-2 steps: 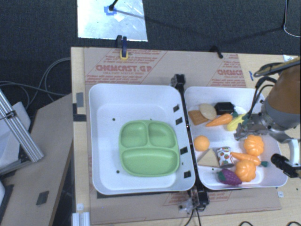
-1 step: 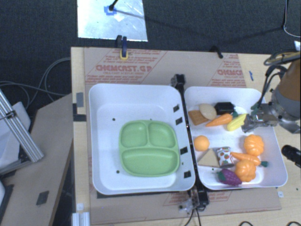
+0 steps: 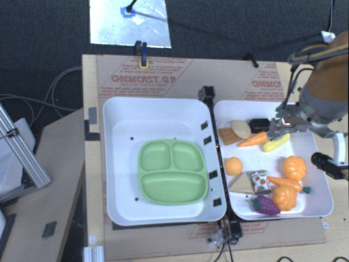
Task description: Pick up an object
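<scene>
The left bin [image 3: 117,146] holds a green plate [image 3: 173,171]; the right bin [image 3: 322,198] holds toy food. The gripper [image 3: 286,122] hangs over a yellow banana [image 3: 277,142]; whether it is spread or closed, I cannot tell.

1 fixed camera | above bench [image 3: 180,72] | slanted downward | both bins [image 3: 117,146] in frame

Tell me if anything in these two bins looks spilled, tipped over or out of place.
Nothing stands out. The green divided plate lies flat in the left bin. The toy foods, among them a carrot, an orange and purple grapes, lie loose inside the right bin. None has spilled over a rim.
</scene>
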Controlling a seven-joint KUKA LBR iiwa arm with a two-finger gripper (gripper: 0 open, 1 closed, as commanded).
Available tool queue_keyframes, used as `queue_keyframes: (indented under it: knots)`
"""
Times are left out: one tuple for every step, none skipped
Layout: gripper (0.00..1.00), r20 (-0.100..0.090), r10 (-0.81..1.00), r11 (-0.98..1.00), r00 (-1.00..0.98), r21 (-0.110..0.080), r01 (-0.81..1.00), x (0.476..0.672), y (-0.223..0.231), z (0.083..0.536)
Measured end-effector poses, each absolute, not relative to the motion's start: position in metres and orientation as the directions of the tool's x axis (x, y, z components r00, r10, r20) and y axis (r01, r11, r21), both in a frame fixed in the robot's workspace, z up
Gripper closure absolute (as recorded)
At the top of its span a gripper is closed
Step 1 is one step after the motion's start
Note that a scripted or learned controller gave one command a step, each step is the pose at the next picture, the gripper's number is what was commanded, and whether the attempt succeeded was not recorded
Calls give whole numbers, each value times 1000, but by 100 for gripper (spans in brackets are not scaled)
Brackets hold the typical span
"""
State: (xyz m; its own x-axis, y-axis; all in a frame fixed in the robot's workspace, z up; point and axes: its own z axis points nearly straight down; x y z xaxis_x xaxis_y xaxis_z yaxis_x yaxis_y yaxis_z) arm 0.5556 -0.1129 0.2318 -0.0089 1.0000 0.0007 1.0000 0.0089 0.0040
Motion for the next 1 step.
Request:
queue_keyframes:
  knots:
    - [100,1,1000,10,-10,3,1000,595,-70,234]
